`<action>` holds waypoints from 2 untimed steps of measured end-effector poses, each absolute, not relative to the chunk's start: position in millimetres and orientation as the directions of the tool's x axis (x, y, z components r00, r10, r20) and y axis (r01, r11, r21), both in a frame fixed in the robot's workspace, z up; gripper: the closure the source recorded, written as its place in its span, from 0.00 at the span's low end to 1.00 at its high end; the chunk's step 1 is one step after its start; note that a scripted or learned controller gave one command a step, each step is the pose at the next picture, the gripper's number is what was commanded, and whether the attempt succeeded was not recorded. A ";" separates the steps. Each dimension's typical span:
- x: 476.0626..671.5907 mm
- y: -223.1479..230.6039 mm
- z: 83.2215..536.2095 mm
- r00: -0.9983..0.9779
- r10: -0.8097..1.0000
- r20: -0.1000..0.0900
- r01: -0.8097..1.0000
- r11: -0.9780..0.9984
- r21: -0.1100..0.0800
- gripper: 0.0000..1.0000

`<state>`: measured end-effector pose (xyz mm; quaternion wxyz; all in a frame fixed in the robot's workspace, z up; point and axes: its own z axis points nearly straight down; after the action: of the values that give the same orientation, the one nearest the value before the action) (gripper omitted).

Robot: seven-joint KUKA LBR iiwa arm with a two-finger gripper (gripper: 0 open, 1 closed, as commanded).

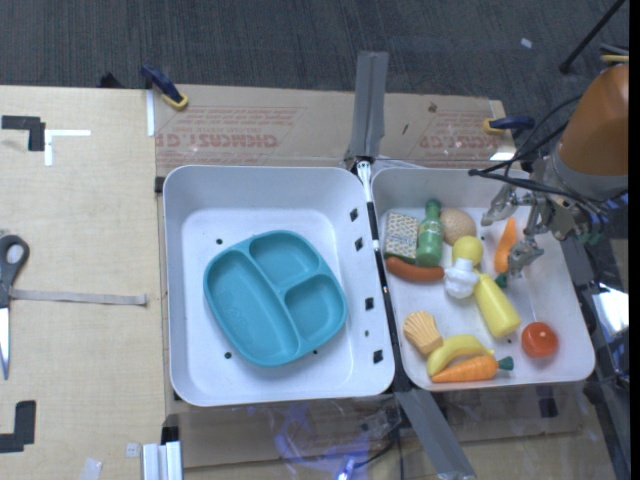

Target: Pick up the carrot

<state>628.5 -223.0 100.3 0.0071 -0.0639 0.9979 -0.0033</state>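
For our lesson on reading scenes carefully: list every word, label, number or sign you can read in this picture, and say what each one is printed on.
Red lettering on the cardboard sheet behind the bins: it appears upside down and mirrored, too blurred to read with confidence.
A second red print on the cardboard near the right bin: also blurred, unreadable.
Green bottle: no legible label.
Nothing else bears readable text.

We see the carrot (468,370) in the right bin (570,363), down at its near edge. It is orange and long, with a small green bit at its right end. It lies flat on its side, and its thin tip points left. A yellow banana (455,350) lies just above it and touches it. A red tomato (539,339) sits close by, up and to the right of its green end
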 end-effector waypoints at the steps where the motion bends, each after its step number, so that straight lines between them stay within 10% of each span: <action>1: 631.0 -221.6 112.8 -0.991 -0.132 -0.020 -0.132 0.991 -0.011 1.00; 2: 660.6 -166.2 163.6 -0.994 0.108 -0.007 0.108 0.994 -0.001 1.00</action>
<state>660.6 -166.2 163.6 0.0037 0.0543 0.9985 -0.0005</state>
